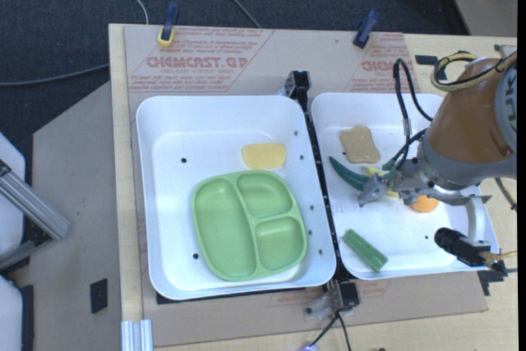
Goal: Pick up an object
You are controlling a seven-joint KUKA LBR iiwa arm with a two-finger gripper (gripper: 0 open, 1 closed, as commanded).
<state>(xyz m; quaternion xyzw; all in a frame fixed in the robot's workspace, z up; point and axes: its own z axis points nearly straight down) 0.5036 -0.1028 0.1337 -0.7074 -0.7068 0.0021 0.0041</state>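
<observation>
My gripper hangs low over the middle of the right bin, reaching in from the right. Just to its upper left lies a dark teal curved piece, whose right end comes up to the gripper's tip; I cannot make out any hold on it. A tan, bread-like slab lies further back. An orange ball peeks out from under the wrist. A green block rests near the bin's front wall.
The left bin holds a light green divided tray and a pale yellow piece behind it. A black divider clip sits between the bins at the back. Cables run behind the right bin.
</observation>
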